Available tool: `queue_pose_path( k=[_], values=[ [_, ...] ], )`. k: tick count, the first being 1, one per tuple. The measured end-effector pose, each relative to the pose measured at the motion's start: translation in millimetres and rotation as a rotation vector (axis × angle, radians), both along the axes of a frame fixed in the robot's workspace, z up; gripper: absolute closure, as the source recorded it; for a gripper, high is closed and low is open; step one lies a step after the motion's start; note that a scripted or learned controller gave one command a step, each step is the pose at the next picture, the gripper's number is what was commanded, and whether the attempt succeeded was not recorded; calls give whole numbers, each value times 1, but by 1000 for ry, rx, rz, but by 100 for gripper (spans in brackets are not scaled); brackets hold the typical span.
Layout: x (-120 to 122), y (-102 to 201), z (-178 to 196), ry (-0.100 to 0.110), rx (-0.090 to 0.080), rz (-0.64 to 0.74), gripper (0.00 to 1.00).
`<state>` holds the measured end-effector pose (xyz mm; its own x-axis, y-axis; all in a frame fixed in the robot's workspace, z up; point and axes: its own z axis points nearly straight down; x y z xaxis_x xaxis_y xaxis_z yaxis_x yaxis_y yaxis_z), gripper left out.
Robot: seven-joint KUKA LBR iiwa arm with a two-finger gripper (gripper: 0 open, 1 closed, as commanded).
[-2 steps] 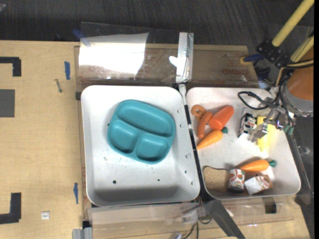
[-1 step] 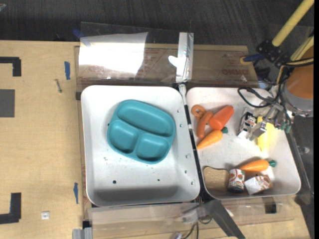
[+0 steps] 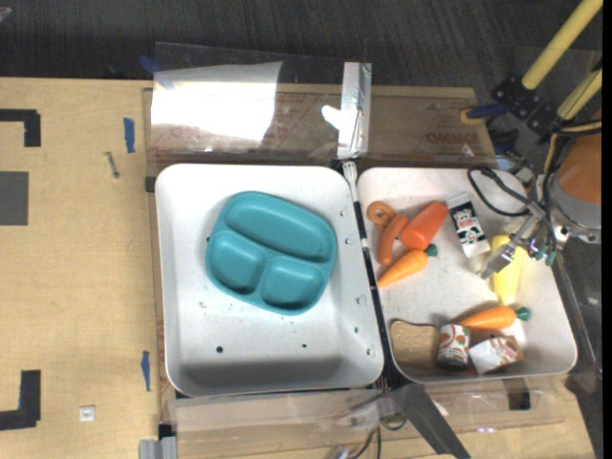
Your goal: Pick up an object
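Observation:
The right bin point(image 3: 564, 352) holds toy food. Two orange carrots point(image 3: 426, 223) point(image 3: 402, 267) lie at its upper left, beside a small orange piece point(image 3: 382, 214). A white and black carton point(image 3: 466, 227) stands near the middle. A yellow item point(image 3: 510, 273) lies at the right, and my gripper point(image 3: 512, 252) hovers right over its upper end, reaching in from the right edge. Another carrot point(image 3: 492, 316) lies in front of it. Cables hide much of the gripper.
The left bin point(image 3: 182, 333) holds a teal divided plate point(image 3: 271, 251). Along the right bin's front wall lie a bread slice point(image 3: 411, 342), a small can point(image 3: 452, 345) and a white and red packet point(image 3: 497, 352). Clear plastic sheets point(image 3: 249, 113) stand behind the bins.

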<state>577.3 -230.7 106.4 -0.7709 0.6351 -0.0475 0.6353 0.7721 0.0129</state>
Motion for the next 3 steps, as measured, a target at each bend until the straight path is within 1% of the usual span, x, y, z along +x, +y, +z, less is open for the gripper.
queue_pose_path(
  k=[1, 2, 3],
  values=[
    [-90, 29, -19, 37, 21, -74, 0],
    [-83, 7, 23, 39, 12, 198, 0],
    [-89, 8, -16, 21, 8, 157, 0]
  ],
)
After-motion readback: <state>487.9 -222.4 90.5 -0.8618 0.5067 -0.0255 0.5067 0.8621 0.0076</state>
